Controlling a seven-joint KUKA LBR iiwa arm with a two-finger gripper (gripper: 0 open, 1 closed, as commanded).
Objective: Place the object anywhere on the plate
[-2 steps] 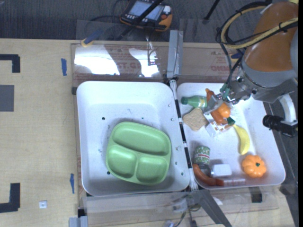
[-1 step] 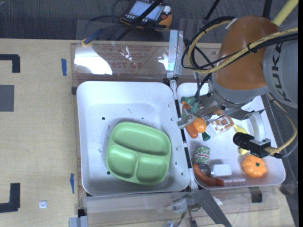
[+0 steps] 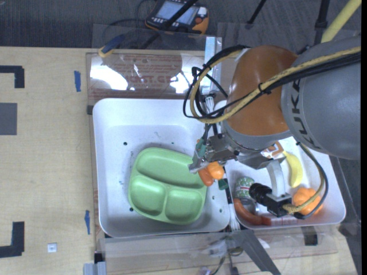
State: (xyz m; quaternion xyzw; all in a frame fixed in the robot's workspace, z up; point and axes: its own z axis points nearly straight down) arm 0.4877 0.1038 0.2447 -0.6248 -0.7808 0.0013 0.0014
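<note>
A green plate (image 3: pixel 163 188) with three compartments lies in the left white bin (image 3: pixel 112 153). My gripper (image 3: pixel 207 166) hangs over the plate's right rim, close to the wall between the two bins. A small orange object (image 3: pixel 212 173) sits between its fingers, and the gripper is shut on it. The object is just above the plate's right edge, beside the larger upper compartment. The grey arm with its orange band covers much of the right bin from above.
The right bin (image 3: pixel 335 211) holds a yellow banana (image 3: pixel 295 169), an orange fruit (image 3: pixel 304 198), a green-and-white can (image 3: pixel 244 187) and a red item (image 3: pixel 252 215). Yellow and black cables loop above the gripper.
</note>
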